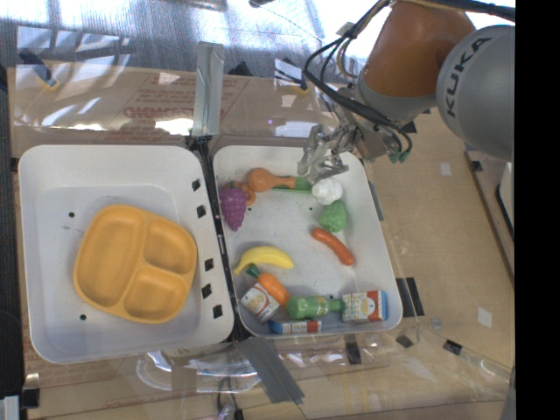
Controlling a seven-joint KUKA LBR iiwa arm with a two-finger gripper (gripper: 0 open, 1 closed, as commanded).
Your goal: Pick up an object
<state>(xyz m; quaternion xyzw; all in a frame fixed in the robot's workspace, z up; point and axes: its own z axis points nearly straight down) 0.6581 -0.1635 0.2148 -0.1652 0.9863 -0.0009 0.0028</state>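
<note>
On the bench, right bin: white-headed, green-leaved toy cauliflower under gripper, finger state indiscernible.

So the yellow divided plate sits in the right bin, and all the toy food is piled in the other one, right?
Not quite. The camera view shows the yellow divided plate in the left bin. The toy food, such as the banana and grapes, is indeed in the other one, the right bin.
</note>
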